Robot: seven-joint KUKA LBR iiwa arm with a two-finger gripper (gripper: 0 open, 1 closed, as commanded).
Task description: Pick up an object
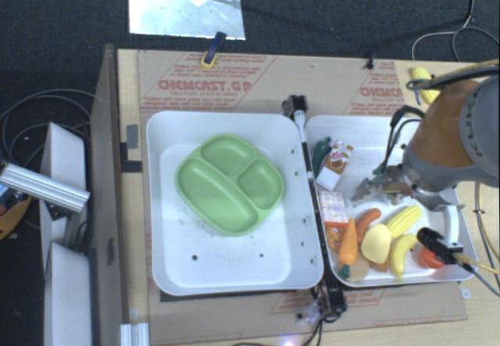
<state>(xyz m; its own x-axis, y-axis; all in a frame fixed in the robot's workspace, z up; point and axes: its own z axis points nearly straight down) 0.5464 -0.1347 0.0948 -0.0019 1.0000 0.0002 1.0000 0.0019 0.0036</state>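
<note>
Bench [234,75]: brown board with red lettering, bearing two shallow white bins side by side.
Left bin [234,266]: white, holding one item.
Right bin [367,130]: white, touching the left bin along a central divider; its contents crowd the near half.
Arm [457,130]: grey with an orange band, reaching in from the right over the right bin.
Green plate [228,183]: three-compartment plate, lying flat near the middle of the left bin.
Gripper [375,184]: low over the middle of the right bin, pointing left; how far the claw is spread cannot be told, and no object is seen in its hold.
Corn cob [402,219]: yellow, just right of the gripper's tip, above the banana.
Banana [401,253]: yellow, at the near edge, beside the lemon.
Lemon [376,244]: yellow, rounded, between carrot and banana.
Carrot [348,241]: orange, upright along the bin's left side.
Sausage [367,219]: orange-red, tilted, just above the lemon.
Small carton [333,210]: white and red, beside the divider.
Packet [336,161]: white with red print, at the far left, next to a dark green item [320,153].
</note>
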